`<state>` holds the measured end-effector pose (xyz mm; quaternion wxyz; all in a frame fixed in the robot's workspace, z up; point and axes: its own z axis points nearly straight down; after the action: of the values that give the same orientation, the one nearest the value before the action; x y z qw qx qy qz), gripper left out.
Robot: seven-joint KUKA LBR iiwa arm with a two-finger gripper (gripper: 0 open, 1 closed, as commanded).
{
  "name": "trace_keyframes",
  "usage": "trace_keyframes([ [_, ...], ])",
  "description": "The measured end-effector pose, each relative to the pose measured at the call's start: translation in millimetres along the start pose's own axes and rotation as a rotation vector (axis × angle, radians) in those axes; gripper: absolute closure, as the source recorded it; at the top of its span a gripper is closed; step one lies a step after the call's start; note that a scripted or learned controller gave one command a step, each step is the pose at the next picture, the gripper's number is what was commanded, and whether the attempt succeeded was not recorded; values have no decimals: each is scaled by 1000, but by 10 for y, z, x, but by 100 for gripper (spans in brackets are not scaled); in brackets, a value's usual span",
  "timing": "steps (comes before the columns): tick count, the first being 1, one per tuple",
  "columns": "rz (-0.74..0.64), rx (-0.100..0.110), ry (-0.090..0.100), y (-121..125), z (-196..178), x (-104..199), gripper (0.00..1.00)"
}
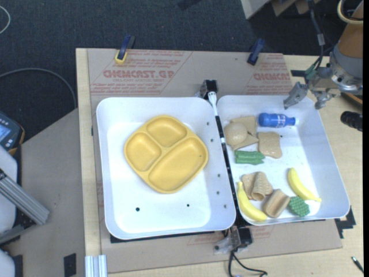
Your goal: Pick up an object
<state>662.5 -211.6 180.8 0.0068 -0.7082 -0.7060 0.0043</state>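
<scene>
Tool (308,96), fingers apart and unladen, hovers over right bin's (331,154) far rim, beside blue bottle (276,120).

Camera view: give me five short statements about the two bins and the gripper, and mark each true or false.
1. The yellow divided plate lies in the left bin. True.
2. The blue bottle stands upright. False: it lies on its side in the right bin.
3. The gripper holds a banana. False: nothing is between its fingers; it hovers by the right bin's far edge.
4. Two bananas lie in the right bin. True.
5. The plate carries food. False: its compartments are bare.
</scene>
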Motion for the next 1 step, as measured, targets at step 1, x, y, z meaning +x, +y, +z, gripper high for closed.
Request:
trace_keyframes([
  [1, -3, -15, -3, 30, -110, 9, 0],
])
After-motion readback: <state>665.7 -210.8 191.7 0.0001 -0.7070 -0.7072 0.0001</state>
